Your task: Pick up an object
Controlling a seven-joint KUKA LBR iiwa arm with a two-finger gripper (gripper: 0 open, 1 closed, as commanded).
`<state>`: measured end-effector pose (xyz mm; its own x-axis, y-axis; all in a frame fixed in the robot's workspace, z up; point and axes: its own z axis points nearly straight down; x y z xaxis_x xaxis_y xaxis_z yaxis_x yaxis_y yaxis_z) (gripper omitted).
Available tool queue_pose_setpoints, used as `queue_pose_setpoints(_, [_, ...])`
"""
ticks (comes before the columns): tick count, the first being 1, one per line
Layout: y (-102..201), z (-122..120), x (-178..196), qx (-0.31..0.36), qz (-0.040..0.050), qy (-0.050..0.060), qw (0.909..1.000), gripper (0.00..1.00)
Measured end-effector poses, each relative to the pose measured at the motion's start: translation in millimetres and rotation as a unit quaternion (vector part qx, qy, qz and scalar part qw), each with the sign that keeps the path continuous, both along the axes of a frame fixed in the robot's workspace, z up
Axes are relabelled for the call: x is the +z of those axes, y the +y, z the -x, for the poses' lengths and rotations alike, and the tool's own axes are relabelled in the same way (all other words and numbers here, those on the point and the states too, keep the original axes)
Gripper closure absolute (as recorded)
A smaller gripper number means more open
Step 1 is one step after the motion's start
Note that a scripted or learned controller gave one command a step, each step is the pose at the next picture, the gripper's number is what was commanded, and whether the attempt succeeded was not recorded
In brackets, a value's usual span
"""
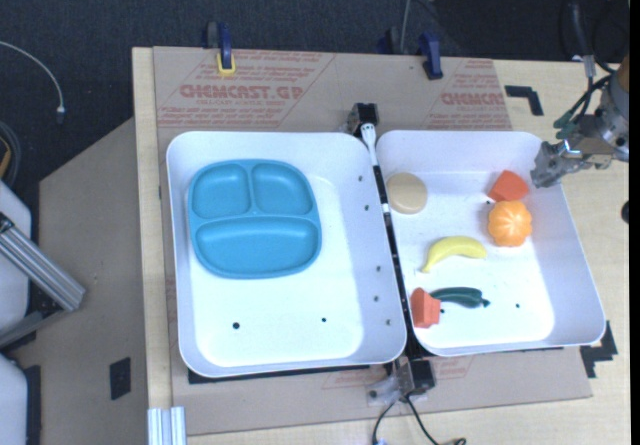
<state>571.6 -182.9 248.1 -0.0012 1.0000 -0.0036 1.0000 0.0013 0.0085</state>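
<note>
The gripper [552, 165] hovers at the right bin's [560, 328] far right rim; how far it is open cannot be told. Inside lie an orange [510, 224], red block [509, 186], banana [453, 252] and tan disc [407, 193]. A blue divided plate [255, 218] sits in the left bin [270, 343].

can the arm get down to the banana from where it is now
Probably yes. The tool hangs at the right bin's far right rim, and the banana lies bare mid-bin, apart from the orange and the green item.
</note>
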Motion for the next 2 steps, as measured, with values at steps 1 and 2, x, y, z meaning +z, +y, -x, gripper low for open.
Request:
queue_pose_setpoints(1, [44.8,6.0,-7.3,0.002,-0.0029,0.005,1.0000,1.00])
queue_pose_setpoints(2, [94.9,17.4,-20.2,0.002,-0.0033,0.006,1.0000,1.00])
